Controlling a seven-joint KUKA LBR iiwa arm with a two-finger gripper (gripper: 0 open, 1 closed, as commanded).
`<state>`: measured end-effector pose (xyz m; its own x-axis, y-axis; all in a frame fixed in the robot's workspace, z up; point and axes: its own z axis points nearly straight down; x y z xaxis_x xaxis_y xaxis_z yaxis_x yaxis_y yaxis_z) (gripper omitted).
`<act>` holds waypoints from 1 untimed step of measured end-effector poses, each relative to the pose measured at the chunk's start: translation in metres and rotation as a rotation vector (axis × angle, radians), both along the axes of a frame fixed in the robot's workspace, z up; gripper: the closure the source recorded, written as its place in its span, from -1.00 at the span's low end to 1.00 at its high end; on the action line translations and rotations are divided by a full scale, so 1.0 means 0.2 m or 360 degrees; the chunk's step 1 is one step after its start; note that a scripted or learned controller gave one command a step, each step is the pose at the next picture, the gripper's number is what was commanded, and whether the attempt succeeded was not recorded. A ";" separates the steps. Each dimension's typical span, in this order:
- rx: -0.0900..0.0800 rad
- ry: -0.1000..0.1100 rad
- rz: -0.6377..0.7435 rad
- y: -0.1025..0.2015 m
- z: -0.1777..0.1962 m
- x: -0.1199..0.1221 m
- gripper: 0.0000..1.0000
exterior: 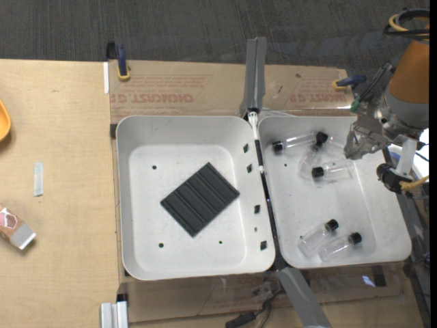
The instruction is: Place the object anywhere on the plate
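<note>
Objects: four small clear tubes with black caps are seen lying on their sides in the right bin [382,214], all see-through against the white floor, so the caps are picked out far more easily than the bodies.
Far tube [298,142]: laid near the far wall of the right bin, its body stretched left to right, with black seen at both ends.
Middle tube [330,172]: found just near of the far one, cap at its left end, body pointing right.
Near pair: a tube [318,234] with its cap up at the right end, and another tube [339,245] just beside it, cap also to the right; the two are seen close together, possibly touching, by the near wall.
Plate [200,199]: a dark ribbed rectangle, turned at an angle, is seen flat in the middle of the left bin [136,183].
Gripper [360,147]: hung low over the far right part of the right bin, below the grey wrist and orange band; whether its fingers are open or shut cannot be told, and nothing can be made out between them.
Tubes against gripper: the far and middle tubes are placed just to its left, the middle one nearest; the near pair is set well apart, toward the near wall.
Tubes against plate: all four are kept in the other bin, across the divider from the plate.
</note>
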<state>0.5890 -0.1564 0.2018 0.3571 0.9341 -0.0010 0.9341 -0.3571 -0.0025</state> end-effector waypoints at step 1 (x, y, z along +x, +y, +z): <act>0.0000 0.0000 0.0036 0.22 0.10 -0.23 1.00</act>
<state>0.5433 -0.1131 0.2222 0.3360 0.9419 -0.0013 0.9419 -0.3360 -0.0026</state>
